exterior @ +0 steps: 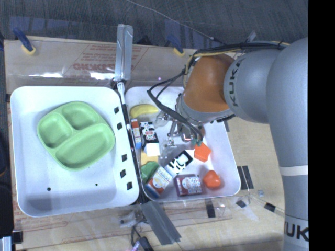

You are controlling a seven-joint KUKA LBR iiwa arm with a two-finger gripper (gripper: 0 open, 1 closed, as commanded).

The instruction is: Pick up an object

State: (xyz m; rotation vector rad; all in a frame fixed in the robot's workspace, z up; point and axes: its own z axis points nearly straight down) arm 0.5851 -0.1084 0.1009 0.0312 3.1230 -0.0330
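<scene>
**Arm low over the crowded right bin**

The gripper (175,145) hangs in the middle of the right bin (230,163), over a black-and-white packet (180,161) whose long axis runs from lower left to upper right. Whether it grips anything cannot be told; the metal parts blur together there.

Around it lie an orange block (202,152), an orange-red round fruit (212,179), a dark red pouch (189,185), a yellow banana-like piece (143,110) and a green item (148,170), partly covered.

The left bin (26,156) holds a green divided plate (76,135). Both bins sit on a pale wooden counter (256,140) over dark carpet (63,4).
</scene>
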